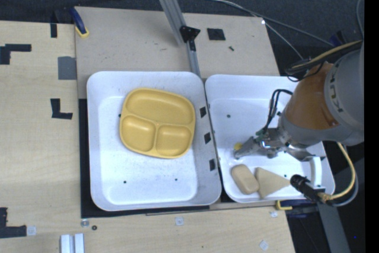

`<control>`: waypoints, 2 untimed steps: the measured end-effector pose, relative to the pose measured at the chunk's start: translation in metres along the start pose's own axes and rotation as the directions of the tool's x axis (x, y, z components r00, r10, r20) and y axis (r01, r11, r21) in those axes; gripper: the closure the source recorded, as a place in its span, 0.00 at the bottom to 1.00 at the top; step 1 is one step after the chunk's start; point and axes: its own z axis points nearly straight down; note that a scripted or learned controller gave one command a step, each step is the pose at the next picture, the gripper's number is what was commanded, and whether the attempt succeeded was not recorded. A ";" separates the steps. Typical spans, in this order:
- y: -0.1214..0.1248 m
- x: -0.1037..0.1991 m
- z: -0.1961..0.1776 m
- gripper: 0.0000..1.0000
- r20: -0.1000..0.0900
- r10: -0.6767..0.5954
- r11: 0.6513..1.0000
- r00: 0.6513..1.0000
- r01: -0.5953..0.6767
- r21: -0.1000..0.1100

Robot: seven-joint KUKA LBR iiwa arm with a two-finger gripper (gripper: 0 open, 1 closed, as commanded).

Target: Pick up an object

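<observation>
While the tool [246,149] hovers low over the right bin [237,95], I can't tell how it's set. Nothing visibly in it. Two tan pieces just below it on the bin floor: rounded block [244,179] and wedge [271,181], touching. Yellow divided plate [157,122] sits in left bin [106,145].

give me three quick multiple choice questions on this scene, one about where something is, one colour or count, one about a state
1. Where does the divided plate lie?
A. left bin
B. right bin
C. on the bench

2. How many tan pieces lie in the right bin?
A. none
B. two
C. five

3. Which way up is the plate?
A. tipped on its edge
B. compartments facing up
C. upside down

Key: 1 A, it sits inside the left bin. 2 B, a rounded block and a wedge by the hand. 3 B, three hollows show.
</observation>
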 end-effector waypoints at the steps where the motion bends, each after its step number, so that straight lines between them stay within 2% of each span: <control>1: 0.003 0.002 -0.013 1.00 -0.001 -0.002 1.000 1.000 0.002 -0.009; 2: 0.007 0.001 -0.055 1.00 0.000 -0.002 1.000 1.000 0.002 -0.001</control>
